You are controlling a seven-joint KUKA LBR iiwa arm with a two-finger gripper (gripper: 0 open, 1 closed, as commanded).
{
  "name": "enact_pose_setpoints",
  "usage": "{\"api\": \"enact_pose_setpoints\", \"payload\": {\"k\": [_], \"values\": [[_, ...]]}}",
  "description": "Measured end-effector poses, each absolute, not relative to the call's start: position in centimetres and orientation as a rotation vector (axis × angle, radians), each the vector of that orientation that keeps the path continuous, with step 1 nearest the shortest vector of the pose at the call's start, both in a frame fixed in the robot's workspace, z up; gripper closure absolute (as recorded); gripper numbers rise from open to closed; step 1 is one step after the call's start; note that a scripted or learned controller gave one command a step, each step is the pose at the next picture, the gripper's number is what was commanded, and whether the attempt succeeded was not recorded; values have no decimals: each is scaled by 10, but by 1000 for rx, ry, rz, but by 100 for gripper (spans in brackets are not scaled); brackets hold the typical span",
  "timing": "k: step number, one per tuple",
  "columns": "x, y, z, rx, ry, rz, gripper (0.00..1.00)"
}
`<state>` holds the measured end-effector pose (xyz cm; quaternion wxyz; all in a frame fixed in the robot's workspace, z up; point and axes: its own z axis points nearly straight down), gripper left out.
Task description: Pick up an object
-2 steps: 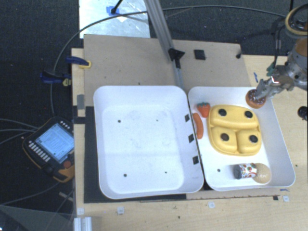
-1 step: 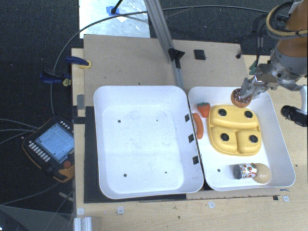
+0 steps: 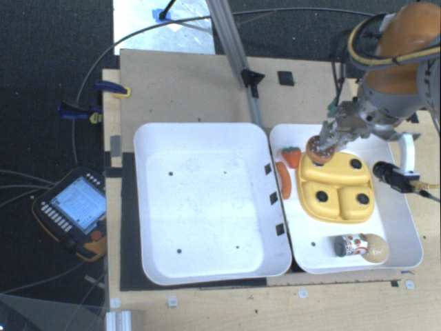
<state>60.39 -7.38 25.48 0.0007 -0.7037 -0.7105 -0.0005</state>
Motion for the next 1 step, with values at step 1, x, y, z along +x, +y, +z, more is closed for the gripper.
{"api": "enact_pose_setpoints", "payload": {"k": [1], "values": [[601,-12,255,-2208,-2233,-4,100]]}}
